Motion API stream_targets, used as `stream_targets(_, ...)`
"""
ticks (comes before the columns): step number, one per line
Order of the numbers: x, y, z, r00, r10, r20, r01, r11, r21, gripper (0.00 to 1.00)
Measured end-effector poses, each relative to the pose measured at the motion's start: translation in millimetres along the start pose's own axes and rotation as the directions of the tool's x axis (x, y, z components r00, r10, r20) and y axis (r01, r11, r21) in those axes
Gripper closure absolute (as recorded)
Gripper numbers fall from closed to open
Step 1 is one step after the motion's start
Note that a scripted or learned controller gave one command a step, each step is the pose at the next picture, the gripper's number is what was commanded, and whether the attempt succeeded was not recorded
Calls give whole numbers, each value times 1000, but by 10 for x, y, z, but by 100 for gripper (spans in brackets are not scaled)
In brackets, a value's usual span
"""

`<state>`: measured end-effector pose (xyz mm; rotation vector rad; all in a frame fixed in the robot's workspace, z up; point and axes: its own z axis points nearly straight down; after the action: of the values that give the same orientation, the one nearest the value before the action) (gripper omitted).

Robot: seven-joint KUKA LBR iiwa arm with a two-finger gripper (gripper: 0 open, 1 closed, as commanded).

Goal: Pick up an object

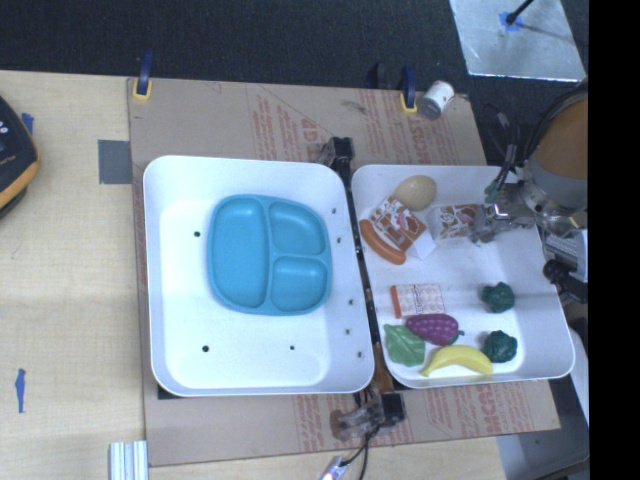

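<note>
The tool (492,220) sits low in the right bin (545,313) against a small printed packet (455,219), whether it's gripping I cannot tell, and that flat packet could easily slip out or just get shoved toward the hot dog toy (385,240).

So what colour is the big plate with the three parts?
The plate is light blue, clear in the camera view.

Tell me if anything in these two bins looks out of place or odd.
Nothing stands out. The blue divided plate lies flat in the left bin; the toy foods lie loosely scattered inside the right bin, with the gripper over its far end.
</note>
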<state>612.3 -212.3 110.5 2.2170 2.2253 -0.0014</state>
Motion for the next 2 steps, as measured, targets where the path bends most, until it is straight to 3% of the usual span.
stream_targets(1,66,-498,-775,1000,1,-1,-1,1000,2,0)
stream_targets(2,12,-1368,192,1000,-1,-3,1,1000,4,0)
